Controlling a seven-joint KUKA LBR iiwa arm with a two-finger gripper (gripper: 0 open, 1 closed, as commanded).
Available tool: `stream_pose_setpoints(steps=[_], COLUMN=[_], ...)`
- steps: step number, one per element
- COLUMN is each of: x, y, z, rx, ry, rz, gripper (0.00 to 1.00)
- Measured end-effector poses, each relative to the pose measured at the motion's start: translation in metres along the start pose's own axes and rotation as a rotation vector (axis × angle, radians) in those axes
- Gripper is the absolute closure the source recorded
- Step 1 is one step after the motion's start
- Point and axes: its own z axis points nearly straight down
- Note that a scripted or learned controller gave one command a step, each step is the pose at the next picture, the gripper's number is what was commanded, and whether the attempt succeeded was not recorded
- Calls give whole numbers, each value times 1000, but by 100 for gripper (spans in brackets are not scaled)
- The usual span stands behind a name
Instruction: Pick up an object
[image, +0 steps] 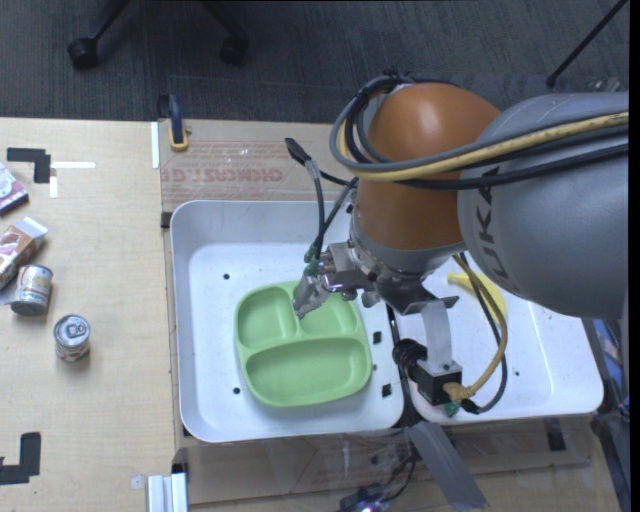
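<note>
Far left of the pincer, off the bins, two small cans (50, 313) stand beside some snack packets (15, 240).

dark carpet floor (300, 60), chair casters (85, 50), pale wooden bench (90, 400)
</note>
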Motion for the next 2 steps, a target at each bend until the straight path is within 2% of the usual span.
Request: stream_pose_setpoints(steps=[1, 2], x=[56, -9], y=[40, 42], z=[161, 54], rx=[1, 0], ry=[0, 0], rz=[120, 157], gripper=[0, 0])
